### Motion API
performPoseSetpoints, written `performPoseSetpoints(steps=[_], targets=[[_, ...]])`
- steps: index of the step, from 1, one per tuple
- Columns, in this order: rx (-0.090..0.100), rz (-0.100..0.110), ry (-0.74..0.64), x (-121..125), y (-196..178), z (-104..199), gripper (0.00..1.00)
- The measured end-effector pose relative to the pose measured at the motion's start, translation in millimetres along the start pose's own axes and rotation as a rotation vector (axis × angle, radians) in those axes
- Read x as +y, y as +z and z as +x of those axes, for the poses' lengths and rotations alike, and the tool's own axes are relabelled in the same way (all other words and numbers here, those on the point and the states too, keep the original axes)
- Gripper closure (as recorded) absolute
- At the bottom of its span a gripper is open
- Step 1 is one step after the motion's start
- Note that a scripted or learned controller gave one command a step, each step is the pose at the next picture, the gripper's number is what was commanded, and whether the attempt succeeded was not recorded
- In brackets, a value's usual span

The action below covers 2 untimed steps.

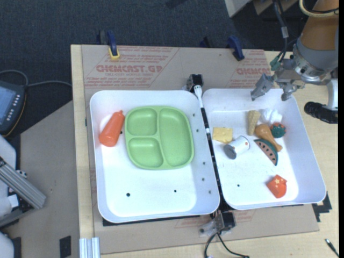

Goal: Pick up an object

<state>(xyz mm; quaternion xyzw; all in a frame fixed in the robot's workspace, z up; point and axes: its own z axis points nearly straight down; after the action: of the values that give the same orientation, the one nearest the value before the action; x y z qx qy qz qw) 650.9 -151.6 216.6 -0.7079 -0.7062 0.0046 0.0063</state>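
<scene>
My gripper (275,92) hangs over the far edge of the right bin (301,192), its two fingers spread apart with nothing between them. Just below it in that bin lie a tan bread-like piece (253,122), a white crumpled item (273,115), an orange cone-shaped toy with a teal end (270,131) and a watermelon slice (267,151). A yellow cheese wedge (222,134) and a white and grey cylinder (237,147) lie nearer the bin's left side. A red pepper-like toy (277,186) sits toward the front.
The left bin (156,203) holds a green divided plate (159,136) and an orange bottle (112,128) by its left wall. A black divider rail (207,138) runs between the bins. Blue clamps (234,47) grip the board at the back.
</scene>
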Motion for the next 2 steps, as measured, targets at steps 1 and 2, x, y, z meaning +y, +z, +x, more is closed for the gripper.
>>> performPoseSetpoints(steps=[1,2], targets=[[-0.002,-0.015,-0.003,2.8,-9.3,0.3,0.00],[-0.001,-0.009,-0.004,5.3,45.2,10.6,0.00]])
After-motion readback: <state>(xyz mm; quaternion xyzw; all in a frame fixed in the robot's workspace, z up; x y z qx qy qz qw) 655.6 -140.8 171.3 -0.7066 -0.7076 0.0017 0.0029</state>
